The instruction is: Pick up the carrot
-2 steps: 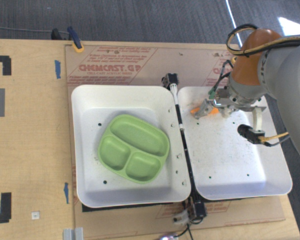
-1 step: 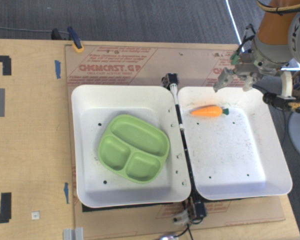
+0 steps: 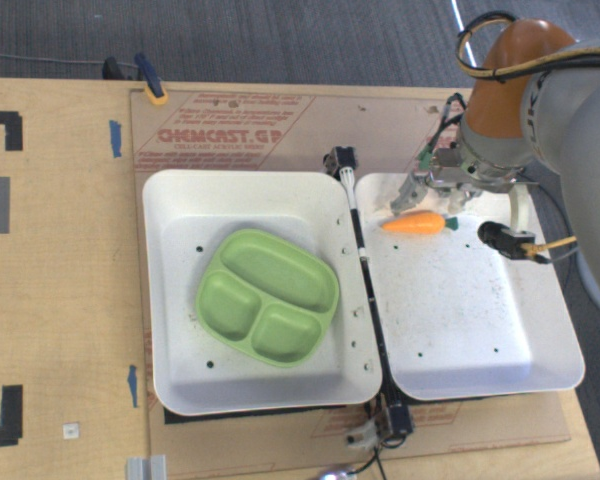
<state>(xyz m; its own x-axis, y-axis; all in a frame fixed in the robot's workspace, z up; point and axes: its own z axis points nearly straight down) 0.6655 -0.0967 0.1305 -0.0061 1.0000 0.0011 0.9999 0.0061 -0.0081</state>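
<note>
Green plate in left bin; carrot right bin, just under claw, spread.

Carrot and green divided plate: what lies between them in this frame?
In the camera view, the carrot lies in the right bin and the green divided plate in the left bin. Between them are bare white floor and the bins' adjoining rims.

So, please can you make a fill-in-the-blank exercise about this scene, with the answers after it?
1. The carrot lies in the ____ bin.
2. The green divided plate has ____ compartments.
3. The claw is just above the carrot, near the ____ edge of the right bin.
4. The band above the arm's wrist is ____.

Missing words: right; three; far; orange
</note>
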